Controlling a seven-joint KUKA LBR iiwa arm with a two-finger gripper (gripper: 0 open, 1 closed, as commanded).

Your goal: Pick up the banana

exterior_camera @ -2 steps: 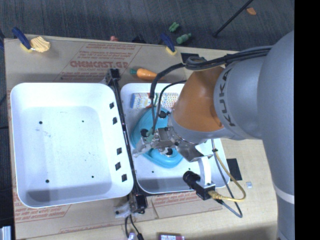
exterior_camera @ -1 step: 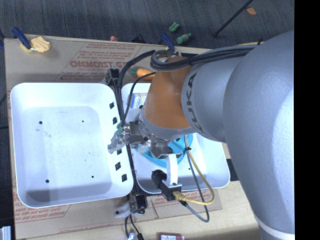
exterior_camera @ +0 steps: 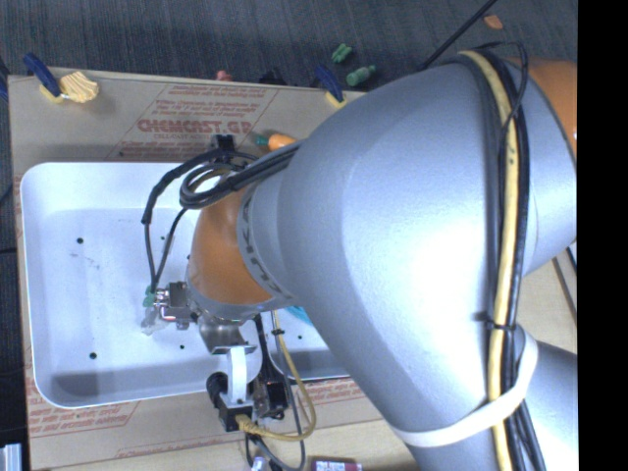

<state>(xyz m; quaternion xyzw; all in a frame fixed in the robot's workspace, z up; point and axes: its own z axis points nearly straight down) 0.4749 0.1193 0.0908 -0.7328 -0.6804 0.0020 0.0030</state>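
My grey arm (exterior_camera: 412, 243) reaches in from the right and covers most of the view, including the right part of the left white bin (exterior_camera: 69, 263). The orange wrist band (exterior_camera: 221, 253) hangs over the middle of this bin. Below it, my gripper (exterior_camera: 167, 307) sits low over the bin floor, near the front wall. A small orange thing (exterior_camera: 281, 142) peeks out at the bin's far rim beside the arm. A bit of light blue (exterior_camera: 298, 315) shows under the arm, near the front wall.
The bin rests on a cardboard sheet (exterior_camera: 186, 116). A pale yellow object (exterior_camera: 78, 88) with a blue clip lies at the sheet's far left corner. Green bits (exterior_camera: 353, 67) lie on the dark floor behind. Bare bin floor lies left of the gripper.
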